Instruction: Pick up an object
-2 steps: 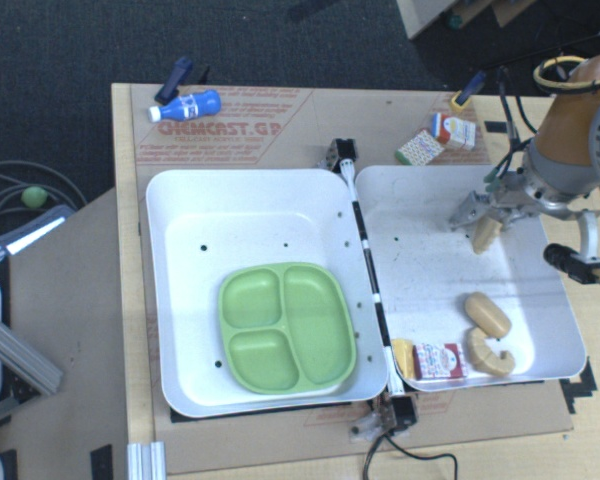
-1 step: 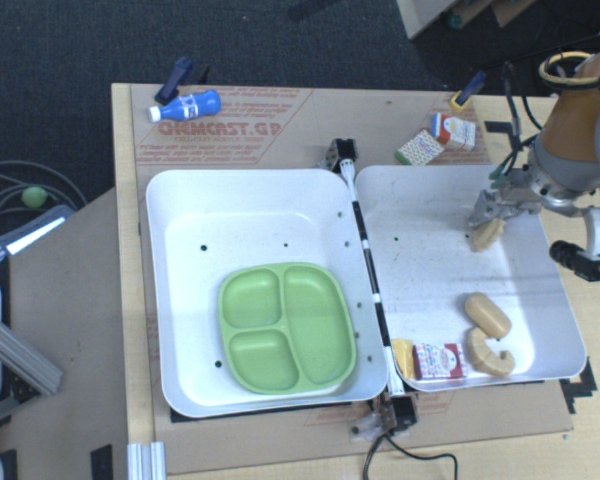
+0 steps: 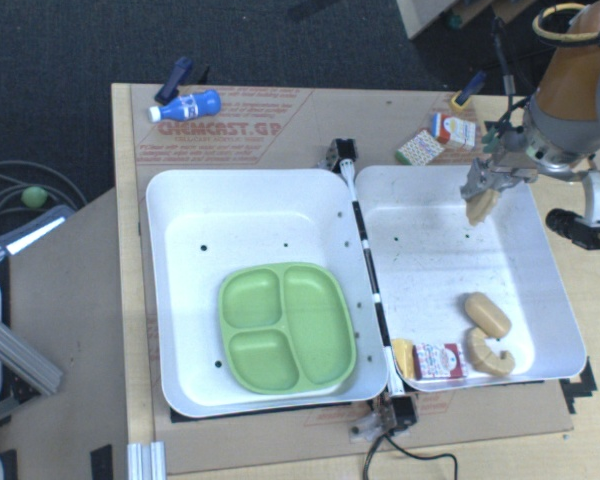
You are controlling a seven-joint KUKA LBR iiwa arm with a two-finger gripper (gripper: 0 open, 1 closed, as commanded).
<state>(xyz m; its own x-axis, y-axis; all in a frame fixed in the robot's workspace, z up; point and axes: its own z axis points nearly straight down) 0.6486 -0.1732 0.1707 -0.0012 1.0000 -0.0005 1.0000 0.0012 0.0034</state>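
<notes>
Fingers [image 3: 483, 190] grip tan piece [image 3: 480, 207] over rt bin [image 3: 552, 268].

Grey arm [image 3: 565, 108] with orange band, reaching in from the right, pincer [image 3: 480, 206] pointing downward.

Two white bins [image 3: 180, 268], faintly speckled. A pale green divided plate [image 3: 285, 326] lies in the left bin. The right bin holds a tan bread roll [image 3: 488, 315], a tan croissant [image 3: 490, 356] and a red-and-white carton [image 3: 439, 361]. The blue bottle [image 3: 185, 105] has a white cap. The worktop [image 3: 280, 128] is tan with red lettering.
</notes>
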